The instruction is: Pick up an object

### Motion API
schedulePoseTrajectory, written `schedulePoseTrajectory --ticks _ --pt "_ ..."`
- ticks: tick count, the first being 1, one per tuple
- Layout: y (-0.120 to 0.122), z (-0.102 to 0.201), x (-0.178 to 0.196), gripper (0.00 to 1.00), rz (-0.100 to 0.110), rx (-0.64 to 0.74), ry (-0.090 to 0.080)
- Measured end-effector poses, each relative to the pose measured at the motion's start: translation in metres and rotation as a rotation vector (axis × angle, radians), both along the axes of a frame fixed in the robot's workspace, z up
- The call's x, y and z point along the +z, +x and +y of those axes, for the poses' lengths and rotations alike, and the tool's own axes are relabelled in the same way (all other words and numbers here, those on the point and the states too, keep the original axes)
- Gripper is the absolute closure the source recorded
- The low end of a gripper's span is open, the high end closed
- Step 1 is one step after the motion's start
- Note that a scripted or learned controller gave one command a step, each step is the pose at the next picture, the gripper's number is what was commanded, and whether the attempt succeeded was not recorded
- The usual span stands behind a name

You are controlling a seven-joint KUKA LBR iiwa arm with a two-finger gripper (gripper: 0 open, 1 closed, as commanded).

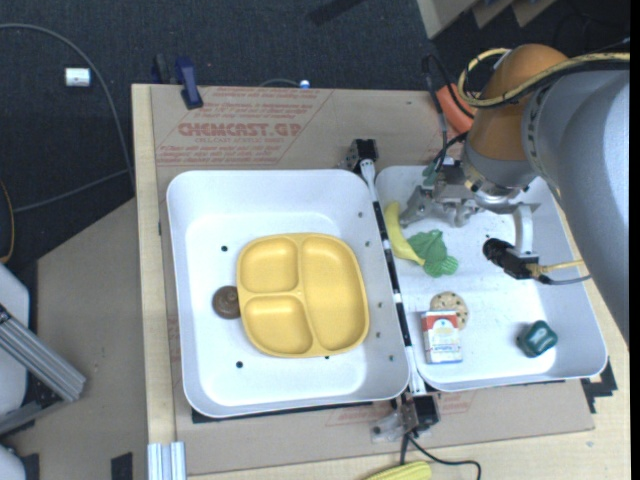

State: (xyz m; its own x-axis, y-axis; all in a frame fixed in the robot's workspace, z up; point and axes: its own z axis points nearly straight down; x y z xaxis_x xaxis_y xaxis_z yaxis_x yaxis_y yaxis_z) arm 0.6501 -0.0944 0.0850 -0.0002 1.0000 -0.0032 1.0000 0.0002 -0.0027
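Note:
The right bin (570, 363) holds a yellow banana (398, 236) along its left wall and a green leafy piece (433, 252) right beside it. Nearer the front lie a round chocolate-chip cookie (449, 303), a small red and white box (441, 337) and a teal object (537, 339) at the front right. My gripper (440, 206) hangs over the back left part of this bin, just above and behind the banana and the green piece. Nothing is seen held in it.
The left bin (190, 228) carries a yellow divided plate (300, 293) with a small brown round thing (226, 302) at its left side. The grey arm and its orange band (520, 78) cover the right bin's back right. A black cable fitting (503, 256) hangs over the bin.

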Motion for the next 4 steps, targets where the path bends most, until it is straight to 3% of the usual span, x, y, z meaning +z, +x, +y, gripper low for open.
schedulePoseTrajectory --ticks 1,4 --pt "-0.03 0.001 0.0 0.0 -0.003 -0.001 0.002" --pt "-0.046 -0.007 0.0 0.0 -0.001 -0.001 0.004"
